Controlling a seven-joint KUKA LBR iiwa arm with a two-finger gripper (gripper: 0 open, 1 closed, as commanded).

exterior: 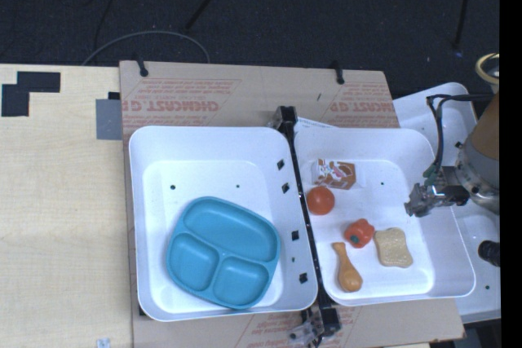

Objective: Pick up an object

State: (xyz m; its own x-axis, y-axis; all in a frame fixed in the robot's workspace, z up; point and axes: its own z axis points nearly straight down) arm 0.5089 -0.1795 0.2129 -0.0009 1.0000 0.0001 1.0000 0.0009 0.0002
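Two white bins with toy food, the pincer over the right bin's right edge

Nearest to the camera, in the right shallow white plastic bin (444, 277), a tan pear-shaped plastic gourd (347, 266) lies by the near edge, and a beige slice of toy bread (394, 248) is beside it, toward the near right corner. A small red toy pepper with a dark stem (359, 233) is just behind and between them. In the left shallow white plastic bin (155, 175), a blue plastic tray with three compartments (222, 251) fills the near part. Further back in the right bin, a round red-orange toy tomato (320, 200) is near the left edge, and a small brown and white packet (335, 174) is behind it. The grey metal pincer (420, 201) hangs over the right edge of this bin, apart from all objects; I cannot tell if it is spread or pressed together.
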